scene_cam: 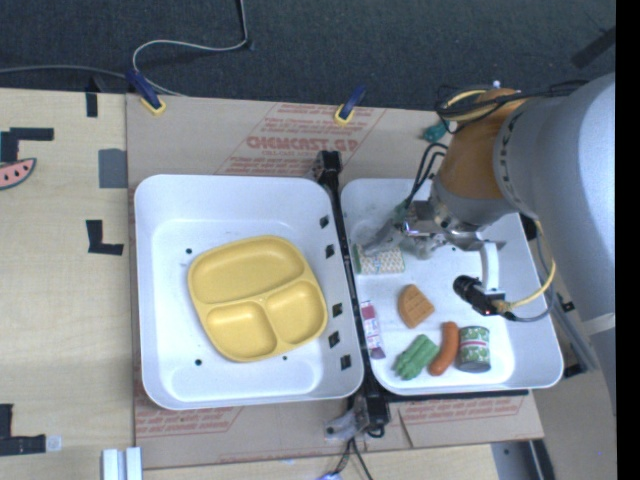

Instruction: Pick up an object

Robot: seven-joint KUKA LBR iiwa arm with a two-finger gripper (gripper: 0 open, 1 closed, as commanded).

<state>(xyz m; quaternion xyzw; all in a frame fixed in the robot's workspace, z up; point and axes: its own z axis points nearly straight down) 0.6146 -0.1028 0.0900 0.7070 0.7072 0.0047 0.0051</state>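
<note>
My gripper (pixel 383 238) reaches down into the upper left part of the right bin (pixel 530 368). It hangs just over a pale speckled rectangular block (pixel 382 261) that lies by the bin's left wall, and its tip overlaps the block's top edge. Whether it touches the block I cannot tell. Lower in the same bin lie an orange-brown biscuit-like piece (pixel 415 305), a green toy vegetable (pixel 414 357), an orange sausage shape (pixel 444 349), a small green can (pixel 474 349) and a pink wrapper (pixel 371 329).
The left bin (pixel 160 268) holds a yellow divided plate (pixel 258 296). The grey arm with its orange band (pixel 480 158) covers the right bin's upper right. A black cable connector (pixel 478 295) hangs near the biscuit-like piece.
</note>
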